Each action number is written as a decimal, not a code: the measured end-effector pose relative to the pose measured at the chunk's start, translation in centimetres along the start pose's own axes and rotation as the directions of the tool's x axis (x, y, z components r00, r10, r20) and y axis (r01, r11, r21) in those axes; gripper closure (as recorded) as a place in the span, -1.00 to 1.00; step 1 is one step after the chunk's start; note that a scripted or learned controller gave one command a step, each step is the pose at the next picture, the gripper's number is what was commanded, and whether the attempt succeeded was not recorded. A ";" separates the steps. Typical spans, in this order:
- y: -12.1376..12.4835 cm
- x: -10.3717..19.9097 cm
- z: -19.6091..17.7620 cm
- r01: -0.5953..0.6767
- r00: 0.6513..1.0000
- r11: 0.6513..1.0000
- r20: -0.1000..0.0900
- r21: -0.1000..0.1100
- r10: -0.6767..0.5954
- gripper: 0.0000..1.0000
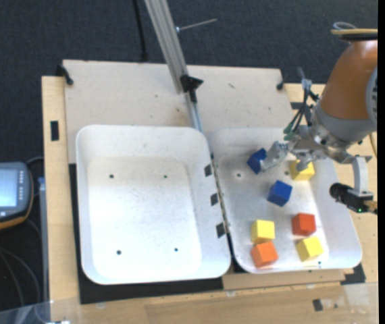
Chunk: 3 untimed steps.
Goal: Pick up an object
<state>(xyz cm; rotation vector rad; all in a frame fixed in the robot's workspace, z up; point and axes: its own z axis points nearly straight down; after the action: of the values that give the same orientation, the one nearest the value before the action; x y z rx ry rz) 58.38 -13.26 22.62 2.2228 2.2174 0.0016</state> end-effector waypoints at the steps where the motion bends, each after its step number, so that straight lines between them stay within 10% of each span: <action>1: -1.9 1.6 -5.1 0.007 1.000 1.000 0.000 -0.004 -0.007 -1.00; 2: -4.4 1.4 -18.9 0.006 1.000 1.000 0.002 -0.010 -0.006 -1.00; 3: -3.3 -0.3 -20.0 0.002 1.000 1.000 0.002 -0.003 -0.002 -1.00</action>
<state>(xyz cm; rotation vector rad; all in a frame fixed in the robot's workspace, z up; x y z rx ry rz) 55.06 -13.57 42.62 2.2186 2.2168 0.0018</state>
